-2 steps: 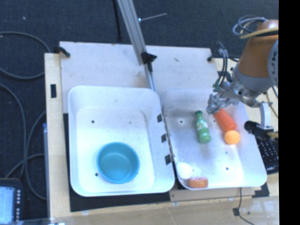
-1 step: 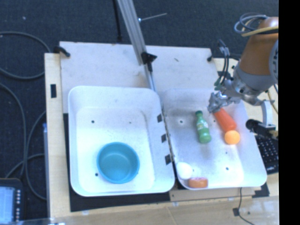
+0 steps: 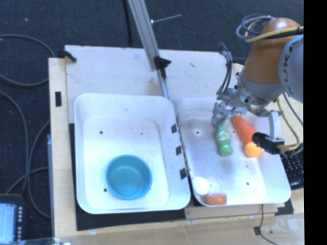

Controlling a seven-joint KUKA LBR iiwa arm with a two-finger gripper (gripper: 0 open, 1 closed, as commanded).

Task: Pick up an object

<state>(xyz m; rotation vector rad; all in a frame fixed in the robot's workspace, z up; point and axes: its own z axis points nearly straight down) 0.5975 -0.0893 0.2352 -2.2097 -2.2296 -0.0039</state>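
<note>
In the right bin (image 3: 204,137) lie a green bottle (image 3: 223,142), an orange carrot-shaped thing (image 3: 243,128) and a small orange ball (image 3: 252,149). At the bin's front edge sit a white egg-like thing (image 3: 201,184) and an orange-and-white piece (image 3: 216,198). My gripper (image 3: 220,114) hangs over the far part of the right bin, just above the green bottle's top end and left of the carrot shape. I see nothing between its fingers.
The left bin (image 3: 92,121) holds a blue bowl (image 3: 129,176) near its front. A slanted metal pole (image 3: 145,27) rises behind the two bins. Cables trail on the dark floor to the left.
</note>
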